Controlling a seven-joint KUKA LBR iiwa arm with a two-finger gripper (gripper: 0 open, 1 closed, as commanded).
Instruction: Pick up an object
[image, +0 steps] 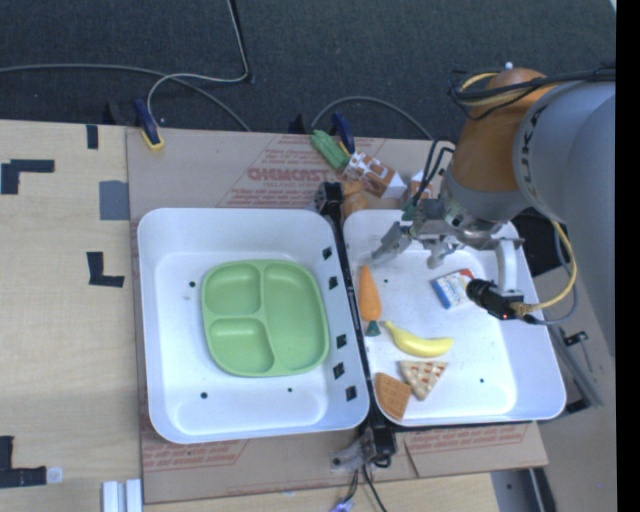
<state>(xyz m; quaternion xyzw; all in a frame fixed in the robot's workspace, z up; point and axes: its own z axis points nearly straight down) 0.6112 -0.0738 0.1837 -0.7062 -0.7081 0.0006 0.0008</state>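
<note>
Nearest the camera, along the front of the right-hand shallow white plastic bin (520, 400), a tan ridged cracker-like wedge (392, 395) and a pale triangular pizza-slice toy (424, 378) are lying just beside each other, and a curved yellow plastic banana (419, 343) is lying just beyond them with its long axis running roughly nine to three o'clock. Further back, a slim orange plastic carrot (369, 293) is lying against the bin's left wall, its long axis pointing twelve to six o'clock, and a small blue-and-white box (452, 289) is resting near the middle of the bin. Beyond these the two-finger metal hand (414, 248) is hanging low over the back of the same bin, its fingers looking spread apart with nothing between them. The move ahead seems to turn on this: the carrot is lying at about seven o'clock from the hand and near it, the blue-and-white box at about five o'clock and about as near, the banana at six o'clock and further off. In the left-hand white bin (160, 330), well apart at nine o'clock, a green compartmented plastic plate (266, 317) is sitting flat. At the far edge of the bench (60, 300) a green clamp-like tool (330, 149) is lying.
</note>
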